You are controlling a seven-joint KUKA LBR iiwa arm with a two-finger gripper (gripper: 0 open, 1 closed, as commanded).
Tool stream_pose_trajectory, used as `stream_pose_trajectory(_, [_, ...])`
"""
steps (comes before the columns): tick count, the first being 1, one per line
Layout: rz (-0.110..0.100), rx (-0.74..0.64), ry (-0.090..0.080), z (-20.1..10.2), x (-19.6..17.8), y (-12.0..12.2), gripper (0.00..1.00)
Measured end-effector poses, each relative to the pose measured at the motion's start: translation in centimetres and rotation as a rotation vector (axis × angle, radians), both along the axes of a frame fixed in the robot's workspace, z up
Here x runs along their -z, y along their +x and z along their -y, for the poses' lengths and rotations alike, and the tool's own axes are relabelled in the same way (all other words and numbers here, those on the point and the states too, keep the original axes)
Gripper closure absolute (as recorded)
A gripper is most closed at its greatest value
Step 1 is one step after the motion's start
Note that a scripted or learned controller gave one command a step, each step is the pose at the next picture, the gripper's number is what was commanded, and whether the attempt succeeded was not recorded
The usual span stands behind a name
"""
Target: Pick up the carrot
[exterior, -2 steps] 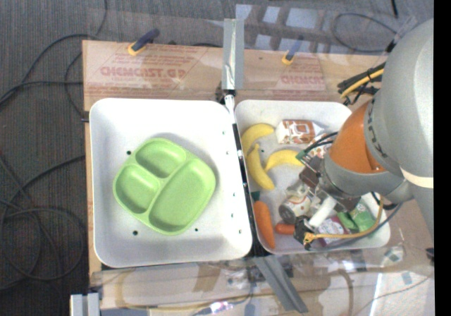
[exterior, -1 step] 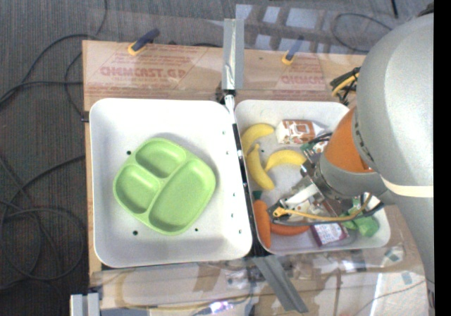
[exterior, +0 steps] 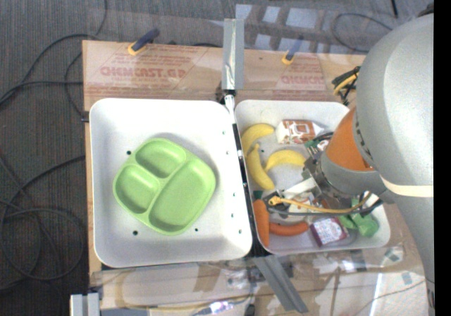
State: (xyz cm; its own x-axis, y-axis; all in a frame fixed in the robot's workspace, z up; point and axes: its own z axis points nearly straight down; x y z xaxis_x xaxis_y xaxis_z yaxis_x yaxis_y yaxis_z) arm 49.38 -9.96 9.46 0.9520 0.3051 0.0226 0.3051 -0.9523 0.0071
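Observation:
The carrot (exterior: pixel 262 220) is orange and lies in the right bin (exterior: pixel 246 187), against the bin's left wall near the front corner. Its length curves along the bin floor toward the right. My gripper (exterior: pixel 299 200) hangs low over the middle of that bin, just right of and above the carrot, at the end of the grey arm with the orange band (exterior: pixel 349 149). The wrist and cables hide the gripper's tips and part of the carrot's right end. Nothing shows as being held.
Two yellow bananas (exterior: pixel 255 154) (exterior: pixel 287 159) lie behind the gripper, with a brown and white packet (exterior: pixel 296 130) at the back. A maroon packet (exterior: pixel 328 231) and a green item (exterior: pixel 363 225) sit at the front right. The left bin (exterior: pixel 106 131) holds a green divided plate (exterior: pixel 166 185).

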Motion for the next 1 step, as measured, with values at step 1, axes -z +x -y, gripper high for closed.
stream_pose_trajectory(1, [-0.005,-0.259,-0.014,0.51,0.01,-0.46,1.0])
